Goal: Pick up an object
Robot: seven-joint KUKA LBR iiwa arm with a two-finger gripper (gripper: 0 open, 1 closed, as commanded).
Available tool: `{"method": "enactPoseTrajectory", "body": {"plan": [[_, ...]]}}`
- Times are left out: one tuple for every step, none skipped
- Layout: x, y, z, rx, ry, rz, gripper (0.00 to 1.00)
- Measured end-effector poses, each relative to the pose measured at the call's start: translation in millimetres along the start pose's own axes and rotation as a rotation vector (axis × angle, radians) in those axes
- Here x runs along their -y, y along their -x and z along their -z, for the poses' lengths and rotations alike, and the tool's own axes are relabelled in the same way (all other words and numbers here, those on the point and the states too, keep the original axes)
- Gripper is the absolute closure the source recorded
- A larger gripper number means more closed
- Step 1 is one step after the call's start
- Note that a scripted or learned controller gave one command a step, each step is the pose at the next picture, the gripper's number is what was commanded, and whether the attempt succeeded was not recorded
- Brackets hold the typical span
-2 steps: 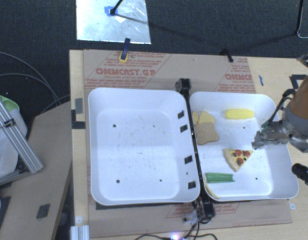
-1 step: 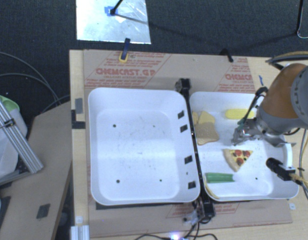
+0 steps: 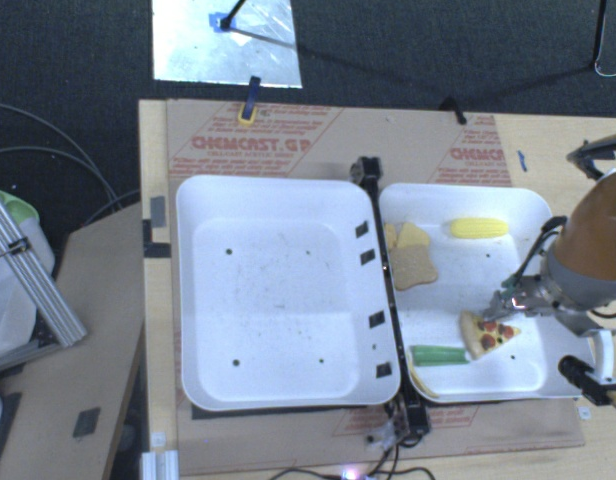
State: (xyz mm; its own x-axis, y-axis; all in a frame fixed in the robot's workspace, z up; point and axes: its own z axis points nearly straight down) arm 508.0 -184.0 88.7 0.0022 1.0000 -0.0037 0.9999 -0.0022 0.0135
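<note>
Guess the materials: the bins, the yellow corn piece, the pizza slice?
Bins: likely moulded plastic, matte white, judging by rounded corners and thin raised rims.
Yellow corn piece: probably plastic toy food, with uniform colour and a faint sheen.
Pizza slice: also looks like plastic or rubber toy food, with flat tan crust and solid red spots; too small to tell which.

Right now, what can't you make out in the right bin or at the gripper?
- Gripper, camera view: too small and blurred to tell how its fingers stand or whether they touch the pizza slice.
- Arm: cut off by the right edge.
- Pale curved item under the green piece: mostly hidden by it and the bin divider; identity unclear.
</note>
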Motion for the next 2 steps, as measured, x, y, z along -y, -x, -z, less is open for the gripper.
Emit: {"method": "enactPoseTrajectory", "body": {"plan": [[-2,-1,11,0.002,0.003,0.005,1.0],[-63,23,-5,0.0,-0.007,0.007,1.0]]}}
